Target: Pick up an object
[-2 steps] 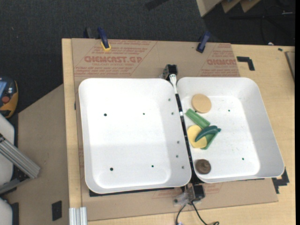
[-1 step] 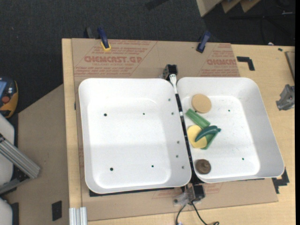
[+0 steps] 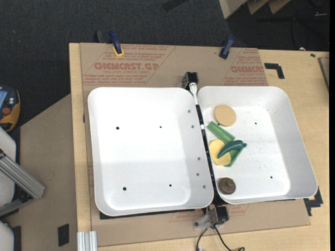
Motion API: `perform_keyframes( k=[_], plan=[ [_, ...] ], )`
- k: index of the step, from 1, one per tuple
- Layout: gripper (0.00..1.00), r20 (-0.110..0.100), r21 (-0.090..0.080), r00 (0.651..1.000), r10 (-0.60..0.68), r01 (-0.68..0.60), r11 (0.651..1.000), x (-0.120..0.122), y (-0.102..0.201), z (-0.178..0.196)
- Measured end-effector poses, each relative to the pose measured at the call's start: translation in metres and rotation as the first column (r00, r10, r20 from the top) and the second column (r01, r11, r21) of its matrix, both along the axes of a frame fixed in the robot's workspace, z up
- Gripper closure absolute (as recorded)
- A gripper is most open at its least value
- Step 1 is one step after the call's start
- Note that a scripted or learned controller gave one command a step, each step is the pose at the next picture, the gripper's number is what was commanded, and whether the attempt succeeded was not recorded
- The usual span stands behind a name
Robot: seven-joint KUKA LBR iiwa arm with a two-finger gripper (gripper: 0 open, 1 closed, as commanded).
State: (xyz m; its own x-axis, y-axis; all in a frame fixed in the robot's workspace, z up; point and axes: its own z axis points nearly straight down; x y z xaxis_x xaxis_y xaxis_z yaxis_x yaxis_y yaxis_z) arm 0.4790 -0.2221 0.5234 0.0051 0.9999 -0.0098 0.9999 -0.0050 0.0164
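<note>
From my seat this is the very start of the pick: nothing is lifted, and every candidate lies in the right bin (image 3: pixel 293 140), gathered along its left edge beside the seam with the left bin (image 3: pixel 141 145). I count five pieces, one of each. A tan disc (image 3: pixel 225 115) lies flat nearest the back. A green stick (image 3: pixel 219 131) lies slantwise just in front of it. A yellow lump (image 3: pixel 216 153) has a dark green curved piece (image 3: pixel 233 148) draped over it, touching. A small brown round (image 3: pixel 226 185) sits alone near the front left corner. Two bins, then, and two clamps (image 3: pixel 115 44) on the board's back edge. I cannot tell whether the gripper is apart or together. For the next move I would pick the disc or the brown round, since both stand clear of their neighbours. The descent needs care, as the bin's left wall is close to both. The yellow and dark green pair looks likely to slip or come up together.
</note>
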Motion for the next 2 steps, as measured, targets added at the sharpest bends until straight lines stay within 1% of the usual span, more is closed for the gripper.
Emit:
perform_keyframes(
  k=[1, 2],
  plan=[
    [1.0, -0.027, 0.015, 1.0, 0.008, -0.008, 1.0, 0.0, 0.039, -0.119],
    [1.0, 0.002, 0.0, 1.0, 0.002, -0.002, 1.0, 0.0, -0.005, 0.021]
  ],
)
